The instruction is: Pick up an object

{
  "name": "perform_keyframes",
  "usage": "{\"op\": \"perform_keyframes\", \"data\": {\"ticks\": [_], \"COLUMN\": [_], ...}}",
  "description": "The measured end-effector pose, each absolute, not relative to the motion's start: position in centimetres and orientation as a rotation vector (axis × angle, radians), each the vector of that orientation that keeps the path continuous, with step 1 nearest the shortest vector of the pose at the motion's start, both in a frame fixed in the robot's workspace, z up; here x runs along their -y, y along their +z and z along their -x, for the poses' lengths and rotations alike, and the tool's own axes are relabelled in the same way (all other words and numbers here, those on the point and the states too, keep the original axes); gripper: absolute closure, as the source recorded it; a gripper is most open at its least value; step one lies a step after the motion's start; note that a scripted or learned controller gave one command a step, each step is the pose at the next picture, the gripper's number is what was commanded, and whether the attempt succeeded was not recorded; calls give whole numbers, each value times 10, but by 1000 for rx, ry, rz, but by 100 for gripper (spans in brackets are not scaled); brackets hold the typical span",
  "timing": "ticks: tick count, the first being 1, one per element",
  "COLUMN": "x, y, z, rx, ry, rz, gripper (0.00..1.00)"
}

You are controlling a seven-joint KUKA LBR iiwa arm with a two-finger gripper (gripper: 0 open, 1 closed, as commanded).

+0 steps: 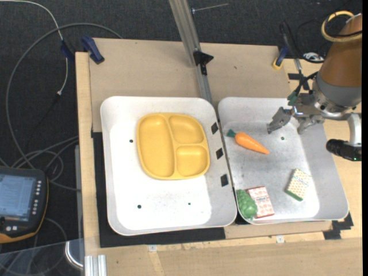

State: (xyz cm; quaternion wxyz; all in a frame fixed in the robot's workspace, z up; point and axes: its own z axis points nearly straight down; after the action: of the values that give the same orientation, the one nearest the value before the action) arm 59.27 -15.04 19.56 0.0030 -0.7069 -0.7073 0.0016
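Fingers (280, 121) of the grey two-finger gripper (292, 121) stand spread apart and hold nothing, poised above the far part of the right white bin (322, 154). Just left of them lies the orange plastic toy carrot with a green top (249, 142); it is probably light, rigid and smooth, so best pinched across its thick middle.

Yellow divided plate (172, 145) lies in left white bin (118, 171), three compartments, near bin's upper middle. Wooden bench (144, 68) under both bins, light brown. Grey metal pole (187, 25) rises from bench rear, between bins. Blue clamp (92, 49) at bench's rear left corner, second blue clamp (281, 56) at rear right. Handheld control pendant (20, 203) with lit screen sits on dark floor at left. White cable (54, 25) runs over floor at left.
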Motion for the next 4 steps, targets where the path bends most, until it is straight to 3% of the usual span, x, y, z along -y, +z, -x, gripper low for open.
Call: {"op": "perform_keyframes", "data": {"ticks": [1, 2, 3, 4], "x": [150, 149, 143, 142], "y": [153, 167, 230, 261], "z": [-589, -591, -591, -592], "rx": [2217, 2223, 2229, 2226], "ry": [5, -3, -7, -5], "rz": [2216, 2220, 2224, 2223], "gripper": [0, 100, 100, 100]}}
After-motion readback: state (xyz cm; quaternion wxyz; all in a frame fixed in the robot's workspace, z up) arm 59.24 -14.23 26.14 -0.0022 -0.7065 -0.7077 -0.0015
